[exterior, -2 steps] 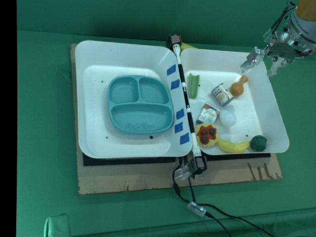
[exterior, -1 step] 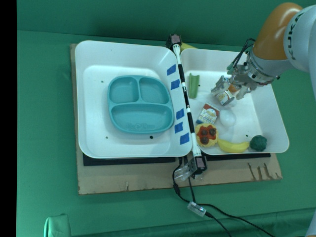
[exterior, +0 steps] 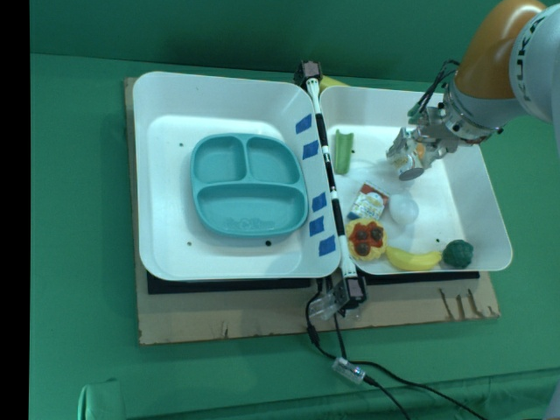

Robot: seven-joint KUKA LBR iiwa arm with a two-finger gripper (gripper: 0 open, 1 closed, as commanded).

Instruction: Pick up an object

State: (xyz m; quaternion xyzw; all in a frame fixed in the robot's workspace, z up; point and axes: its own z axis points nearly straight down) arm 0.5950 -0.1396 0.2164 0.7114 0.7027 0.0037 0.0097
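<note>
The end effector (exterior: 411, 157) hovers in the right bin (exterior: 477, 195); its finger state cannot be told. Below it lie an egg (exterior: 403, 208), carton (exterior: 367, 204), banana (exterior: 413, 258) and, apparently, broccoli (exterior: 457, 253).

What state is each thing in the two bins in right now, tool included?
tool: above the right bin, finger state unclear
teal plate: flat in the left bin
celery stick: lying by the divider
small carton: lying tilted
white ball: resting beside the carton
fruit tart: flat, berries up
banana: on its side
broccoli: near the right bin's front corner
</note>
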